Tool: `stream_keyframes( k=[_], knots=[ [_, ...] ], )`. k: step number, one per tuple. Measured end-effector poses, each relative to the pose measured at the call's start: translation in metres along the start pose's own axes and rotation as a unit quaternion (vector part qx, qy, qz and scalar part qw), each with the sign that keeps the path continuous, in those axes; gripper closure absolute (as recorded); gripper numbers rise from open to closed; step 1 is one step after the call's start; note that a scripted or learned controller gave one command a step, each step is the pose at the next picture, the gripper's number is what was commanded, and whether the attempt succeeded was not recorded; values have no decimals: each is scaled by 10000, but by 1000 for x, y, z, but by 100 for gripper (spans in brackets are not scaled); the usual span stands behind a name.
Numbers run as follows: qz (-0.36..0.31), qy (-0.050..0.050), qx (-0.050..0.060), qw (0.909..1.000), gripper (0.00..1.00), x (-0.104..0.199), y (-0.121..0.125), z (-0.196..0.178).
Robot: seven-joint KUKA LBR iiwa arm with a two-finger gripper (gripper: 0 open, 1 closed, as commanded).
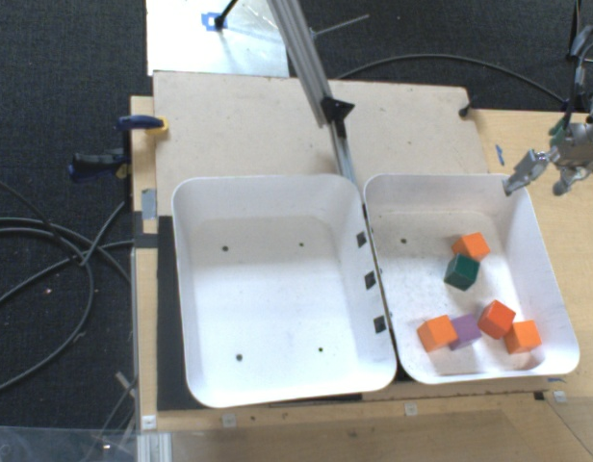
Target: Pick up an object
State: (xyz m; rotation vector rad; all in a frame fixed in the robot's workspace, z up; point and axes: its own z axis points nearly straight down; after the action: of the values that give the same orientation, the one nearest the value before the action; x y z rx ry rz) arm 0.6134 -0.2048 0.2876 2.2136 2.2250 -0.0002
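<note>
Several small blocks lie in the right bin [528,229]. An orange block [471,246] sits just above a dark green block [461,272]. Lower down, an orange block [436,333] touches a purple block [465,331], with a red-orange block [496,319] and another orange block [523,336] beside them. My gripper [541,172] hangs at the right edge of the view, over the far right corner of the right bin. Its fingers [521,173] are spread apart with nothing between them.
The left bin [195,258] stands beside the right one on the wooden bench [239,123]. A grey metal pole [301,46] slants across from the top toward the divide between the bins. Blue clamps [133,123] and cables lie at the left.
</note>
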Motion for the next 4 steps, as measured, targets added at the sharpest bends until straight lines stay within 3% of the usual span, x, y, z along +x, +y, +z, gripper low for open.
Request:
stream_keyframes(
  k=[1, 2, 3, 4],
  knots=[
    [13, 13, 11, 10000, 0, -9, 11, 188],
    [22, 15, 20, 10000, 0, 9, -30, 198],
    [6, 8, -12, 10000, 100, 9, -27, 186],
    [-39, 11, -49, 10000, 100, 78, 18, 92]
  ],
)
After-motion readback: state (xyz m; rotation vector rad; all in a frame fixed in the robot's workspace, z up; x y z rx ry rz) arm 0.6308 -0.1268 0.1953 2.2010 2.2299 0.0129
